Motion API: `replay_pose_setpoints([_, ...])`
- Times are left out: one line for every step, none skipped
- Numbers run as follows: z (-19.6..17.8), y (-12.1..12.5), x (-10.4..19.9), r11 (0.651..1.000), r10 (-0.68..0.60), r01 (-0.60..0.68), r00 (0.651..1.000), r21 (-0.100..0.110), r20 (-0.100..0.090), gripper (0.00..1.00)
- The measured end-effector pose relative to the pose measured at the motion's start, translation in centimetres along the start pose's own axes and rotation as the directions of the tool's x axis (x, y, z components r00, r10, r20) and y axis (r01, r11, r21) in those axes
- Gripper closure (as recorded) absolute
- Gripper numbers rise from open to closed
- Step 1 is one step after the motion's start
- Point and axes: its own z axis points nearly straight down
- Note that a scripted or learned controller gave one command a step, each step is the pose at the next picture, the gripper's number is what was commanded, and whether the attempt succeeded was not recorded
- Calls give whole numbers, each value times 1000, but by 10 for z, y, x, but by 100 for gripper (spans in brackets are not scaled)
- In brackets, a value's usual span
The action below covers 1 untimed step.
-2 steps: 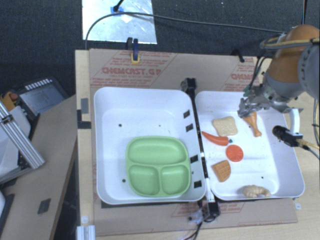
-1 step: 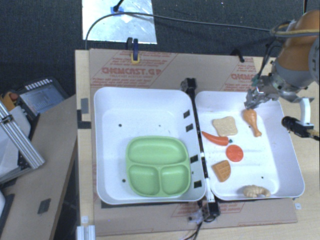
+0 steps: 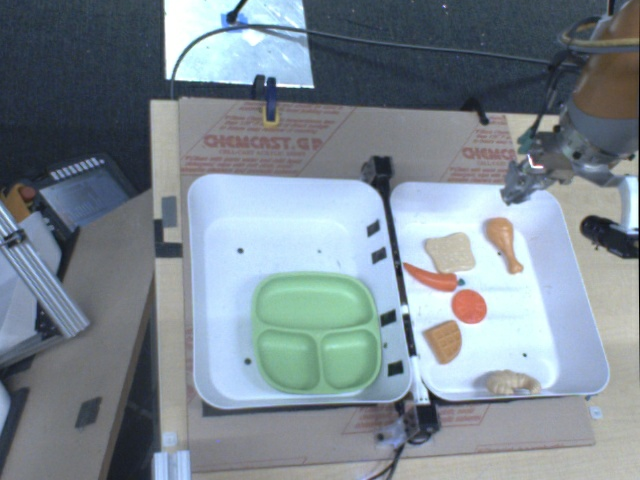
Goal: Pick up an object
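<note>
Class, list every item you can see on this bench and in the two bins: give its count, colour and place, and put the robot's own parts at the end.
White bins: two, white, side by side on the bench.
Divided plate: one, light green, three compartments, in the left bin's near half.
Toy drumstick: one, orange-tan, right bin, far right part.
Toy bread slice: one, pale tan, right bin, left of the drumstick.
Toy chilli: one, red-orange, right bin, just below the bread.
Toy tomato slice: one, red, round, right bin's middle.
Orange wedge-shaped toy: one, right bin, below the tomato slice.
Beige lumpy toy: one, right bin's near edge.
Clamp: one, blue and yellow, bench's far edge.
Gripper: one, grey, over the right bin's far right corner.
</note>
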Motion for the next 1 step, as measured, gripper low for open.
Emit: replay_pose_setpoints([-7, -4, 54, 1000, -3, 3, 1000, 4, -2, 100])
